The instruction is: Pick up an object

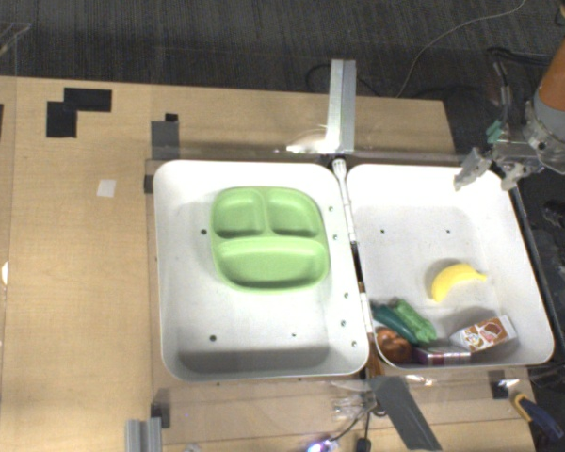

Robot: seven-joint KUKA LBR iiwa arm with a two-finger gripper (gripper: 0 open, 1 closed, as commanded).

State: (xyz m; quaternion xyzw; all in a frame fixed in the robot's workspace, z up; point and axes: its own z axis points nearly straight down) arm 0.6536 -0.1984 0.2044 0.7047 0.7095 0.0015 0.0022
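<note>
Camera view: a wooden table carries two shallow white bins set side by side, touching along their inner walls. The left bin holds a green divided plate, lying flat, with two small compartments on its far side and one long compartment on its near side. The plate sits toward 12 o'clock of the bin's centre, apart from all four walls.

The right bin holds the loose objects, all gathered in its near half. A yellow banana lies at about 5 o'clock of the bin's centre, alone on bare floor. At 7 o'clock of the banana, a green object lies at a slant. Just beside it, toward the bin's near left corner, is a brown rounded object; the two appear to touch. A small red and white packet lies at 5 o'clock of the banana, near the near wall. Between the packet and the brown object lies a dark purple item, too small to identify.

The arm enters at the upper right. The pincer sits over the far right corner of the right bin, at about 1 o'clock of the bin's centre, well apart from every object. Nothing is seen in it. Whether it stands wide or narrow I cannot tell.

A metal post stands at 12 o'clock of the seam between the bins.
</note>
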